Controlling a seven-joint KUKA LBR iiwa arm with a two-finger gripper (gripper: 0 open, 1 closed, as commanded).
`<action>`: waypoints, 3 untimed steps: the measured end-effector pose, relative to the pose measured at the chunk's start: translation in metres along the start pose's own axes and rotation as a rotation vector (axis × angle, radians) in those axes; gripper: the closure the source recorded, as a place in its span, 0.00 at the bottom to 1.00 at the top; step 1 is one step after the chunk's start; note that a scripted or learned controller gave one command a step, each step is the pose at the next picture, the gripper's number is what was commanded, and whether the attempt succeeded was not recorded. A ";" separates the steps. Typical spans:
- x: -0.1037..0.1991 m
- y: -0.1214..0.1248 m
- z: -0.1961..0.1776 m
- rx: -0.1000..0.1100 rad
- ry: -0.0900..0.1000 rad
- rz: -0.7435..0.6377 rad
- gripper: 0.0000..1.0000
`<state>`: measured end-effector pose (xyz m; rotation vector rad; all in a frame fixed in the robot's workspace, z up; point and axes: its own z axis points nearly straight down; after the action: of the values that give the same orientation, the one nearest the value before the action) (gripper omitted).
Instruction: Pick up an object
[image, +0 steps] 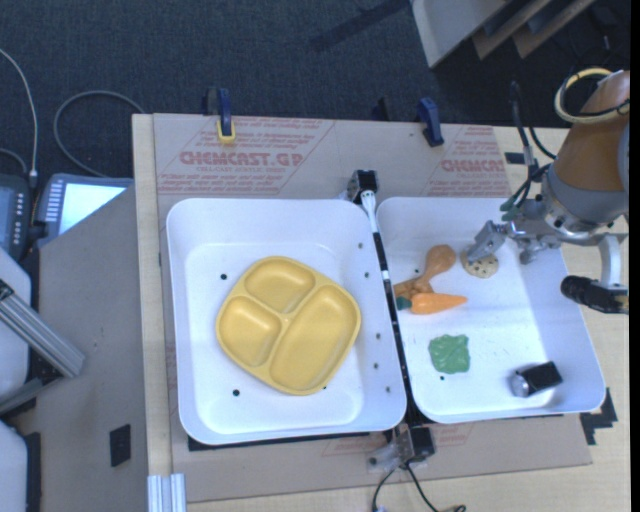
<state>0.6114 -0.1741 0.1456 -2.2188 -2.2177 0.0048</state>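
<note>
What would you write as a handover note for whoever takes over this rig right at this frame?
Gripper: low over the back of the right bin, right beside the cookie; nothing visibly held between its fingers.
Right bin contents: cookie at the back, tan drumstick-shaped piece to its left, orange carrot below that, green leafy piece in the middle, small dark and silver object near the front right.
Left bin: yellow divided plate.
Done: arm has reached the objects.
Left: grasp one, likely the cookie, and lift it.
</note>
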 end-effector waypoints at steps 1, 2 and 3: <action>0.000 0.000 0.042 -0.001 0.000 0.000 0.00; 0.000 0.001 0.029 -0.006 -0.001 0.000 1.00; -0.006 0.001 -0.015 -0.011 -0.003 0.000 1.00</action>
<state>0.6122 -0.1803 0.1607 -2.2262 -2.2244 -0.0033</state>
